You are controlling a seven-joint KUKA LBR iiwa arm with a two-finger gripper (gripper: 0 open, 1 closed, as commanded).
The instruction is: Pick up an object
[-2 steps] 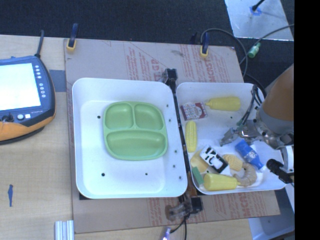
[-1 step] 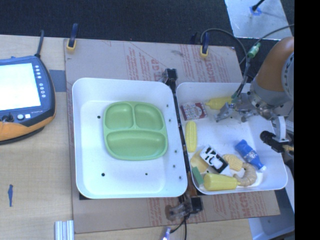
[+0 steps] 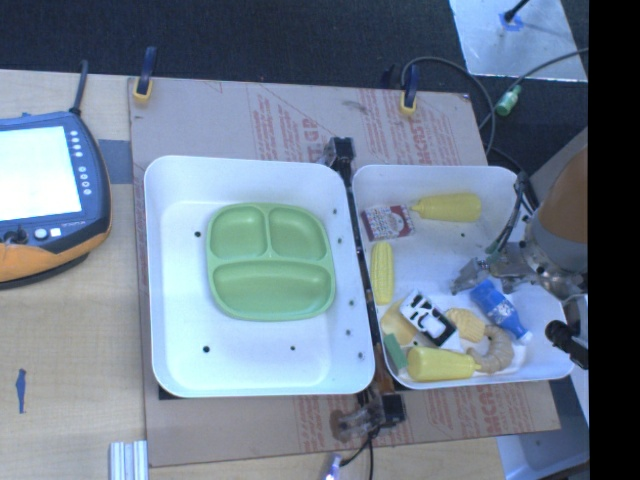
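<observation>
The gripper (image 3: 483,271), its opening not discernible, is poised just beside the blue bottle (image 3: 498,308), whose long axis runs down-right.

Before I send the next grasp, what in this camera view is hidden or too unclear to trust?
- Gripper: finger state too small and blurred to judge.
- Blue object: label illegible; touching the gripper or not, unclear.
- Arm: cut off at the right.
- Pile under the black-and-white box: overlapping, items partly hidden.

Wooden bench (image 3: 70,368), dark floor (image 3: 250,18)
</observation>
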